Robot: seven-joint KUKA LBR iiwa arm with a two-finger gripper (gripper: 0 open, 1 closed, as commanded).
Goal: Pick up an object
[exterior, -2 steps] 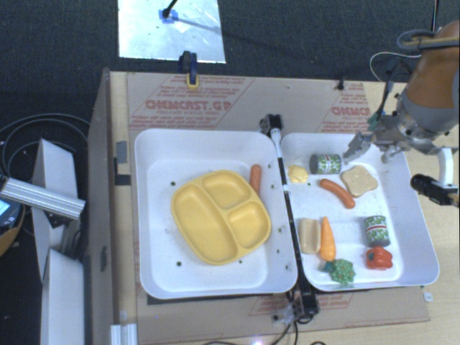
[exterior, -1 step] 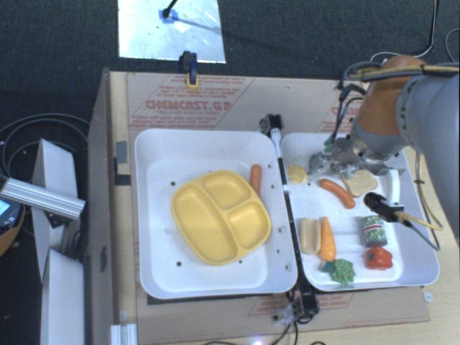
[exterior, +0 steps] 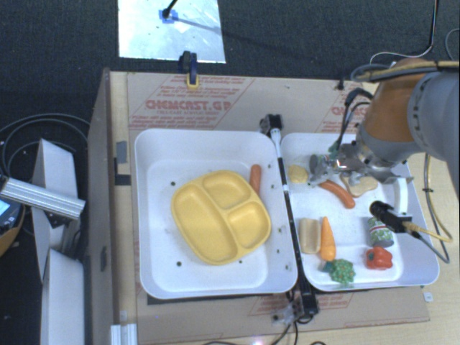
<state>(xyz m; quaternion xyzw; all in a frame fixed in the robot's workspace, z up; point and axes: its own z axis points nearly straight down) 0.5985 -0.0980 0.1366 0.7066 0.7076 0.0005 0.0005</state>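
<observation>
Though pick not yet made: L bin w/ yellow tray; R bin w/ toy foods, sausage just below gripper, finger state can't tell. Risk: crowded items nearby, pinch may slip or miss.

I see a yellow tray in a white bin. The other white bin has an orange carrot, green broccoli and a red pepper.

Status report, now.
Tool low in right white bin, grip unclear. Orange sausage just beside it. Pale round food piece and tan bread piece crowd close.
</observation>
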